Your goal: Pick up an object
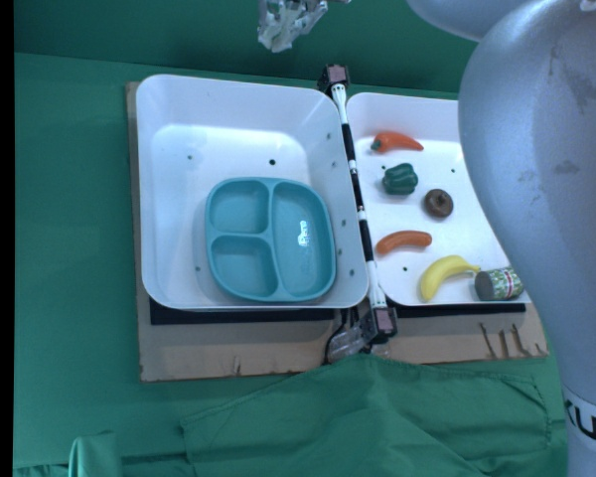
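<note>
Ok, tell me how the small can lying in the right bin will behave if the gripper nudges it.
The can lies on its side, so it would probably roll rather than slide. Its round, seemingly hard wall may slip from a two-finger pinch. The banana beside it might stop a roll that way.

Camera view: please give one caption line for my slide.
Gripper above left bin with teal plate; right bin holds six items.

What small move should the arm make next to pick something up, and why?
Probably swing the pincer toward the right bin and lower it. It hangs above the bench beyond the left bin, which holds a teal plate, while the carrot and other small items lie right.
</note>
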Controlling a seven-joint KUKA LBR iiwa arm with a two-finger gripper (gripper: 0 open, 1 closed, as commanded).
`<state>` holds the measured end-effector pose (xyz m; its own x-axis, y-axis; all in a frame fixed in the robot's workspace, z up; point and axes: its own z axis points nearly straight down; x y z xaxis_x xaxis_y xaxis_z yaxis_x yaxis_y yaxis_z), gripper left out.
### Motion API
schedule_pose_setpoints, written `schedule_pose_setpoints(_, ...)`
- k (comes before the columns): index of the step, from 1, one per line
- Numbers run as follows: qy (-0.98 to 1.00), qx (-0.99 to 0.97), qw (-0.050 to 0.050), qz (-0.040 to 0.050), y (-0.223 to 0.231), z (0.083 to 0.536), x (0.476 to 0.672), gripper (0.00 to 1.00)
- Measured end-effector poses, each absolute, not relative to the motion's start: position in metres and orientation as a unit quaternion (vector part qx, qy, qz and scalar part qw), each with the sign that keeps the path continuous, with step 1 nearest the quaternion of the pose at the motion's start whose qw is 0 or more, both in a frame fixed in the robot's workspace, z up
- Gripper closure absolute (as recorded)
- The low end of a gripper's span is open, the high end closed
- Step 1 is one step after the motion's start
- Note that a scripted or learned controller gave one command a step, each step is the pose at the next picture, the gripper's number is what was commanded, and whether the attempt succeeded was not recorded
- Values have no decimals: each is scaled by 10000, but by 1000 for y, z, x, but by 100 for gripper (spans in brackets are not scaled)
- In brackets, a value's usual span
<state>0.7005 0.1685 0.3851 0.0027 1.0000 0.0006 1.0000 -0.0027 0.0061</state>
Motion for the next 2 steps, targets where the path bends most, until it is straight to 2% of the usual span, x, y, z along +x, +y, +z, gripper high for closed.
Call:
schedule_pose_setpoints(1, 7060, 7082, 15, 6, 65, 369, 700, 100)
schedule_pose_setpoints(2, 7064, 7078, 20, 28, 114, 380, 701, 100)
